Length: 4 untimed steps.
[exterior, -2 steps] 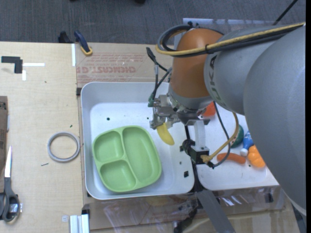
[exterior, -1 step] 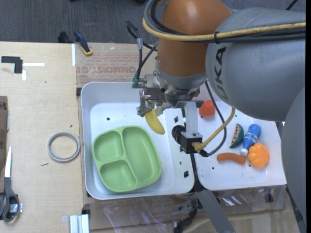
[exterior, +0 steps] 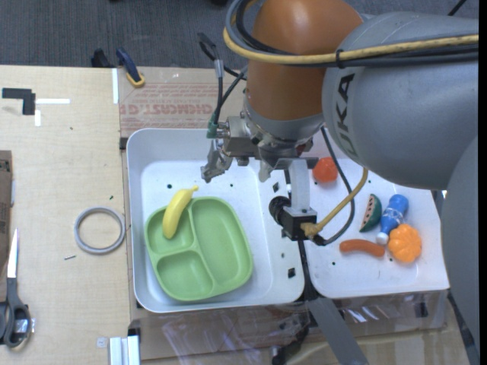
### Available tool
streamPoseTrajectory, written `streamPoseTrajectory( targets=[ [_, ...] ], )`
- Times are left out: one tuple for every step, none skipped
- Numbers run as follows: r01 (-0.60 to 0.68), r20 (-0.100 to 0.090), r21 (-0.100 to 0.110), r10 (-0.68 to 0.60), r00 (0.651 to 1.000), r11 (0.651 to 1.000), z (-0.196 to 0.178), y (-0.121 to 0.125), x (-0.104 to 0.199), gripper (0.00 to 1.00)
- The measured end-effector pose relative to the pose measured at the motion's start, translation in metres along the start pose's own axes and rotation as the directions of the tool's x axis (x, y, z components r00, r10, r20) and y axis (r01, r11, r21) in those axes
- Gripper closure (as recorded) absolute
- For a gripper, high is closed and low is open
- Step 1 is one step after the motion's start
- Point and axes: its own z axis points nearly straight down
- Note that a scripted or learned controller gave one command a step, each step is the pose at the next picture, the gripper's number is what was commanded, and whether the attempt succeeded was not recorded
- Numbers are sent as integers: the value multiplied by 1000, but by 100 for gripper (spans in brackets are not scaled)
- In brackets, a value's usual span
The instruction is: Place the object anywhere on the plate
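"KUKA" lettering on arm

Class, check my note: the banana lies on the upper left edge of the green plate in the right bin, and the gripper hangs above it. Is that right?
One slip: the plate sits in the left bin, not the right. The camera view shows the banana on the plate's upper left edge, with the gripper above it.

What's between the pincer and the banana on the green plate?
In the camera view, just bare white bin floor separates the pincer from the banana, which lies across the green plate's upper-left rim.
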Motion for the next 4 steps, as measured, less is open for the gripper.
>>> streamPoseTrajectory(
  targets=[
    [1, 0, -1, -1, 1000, 1000, -127, -46, 28, 0],
    [4, 4, 3, -4, 1000, 1000, -135, -45, 28, 100],
    [-1, 0, 1, 1, 1000, 1000, -127, -46, -12, 100],
    [-1, 0, 0, 1, 1000, 1000, -93, -46, -27, 100]
  ],
)
